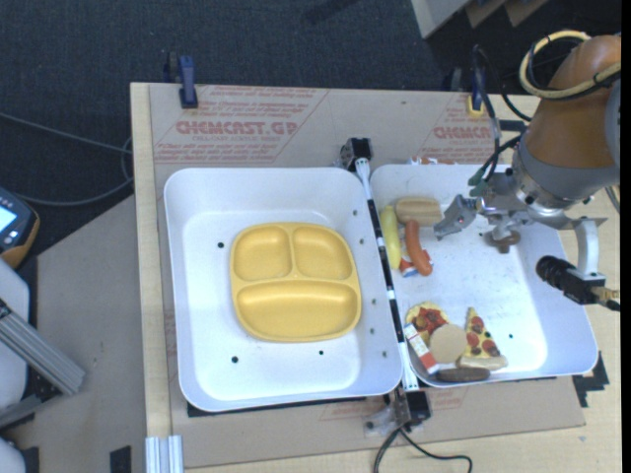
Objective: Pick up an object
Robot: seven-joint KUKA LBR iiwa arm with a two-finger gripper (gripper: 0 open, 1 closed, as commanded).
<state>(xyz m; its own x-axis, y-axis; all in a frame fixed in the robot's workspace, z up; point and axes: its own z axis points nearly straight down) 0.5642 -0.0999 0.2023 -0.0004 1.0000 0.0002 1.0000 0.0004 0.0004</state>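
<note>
Camera view: open pincer (480,224) hovers just right of the hot dog (417,246), holding nothing.

You get bright, even overhead light: both white bins (197,225) run close to overexposed, with only soft, short shadows under their rims. The dark floor (79,47) stays dim. Small items at the right bin's near edge look slightly soft.
</note>
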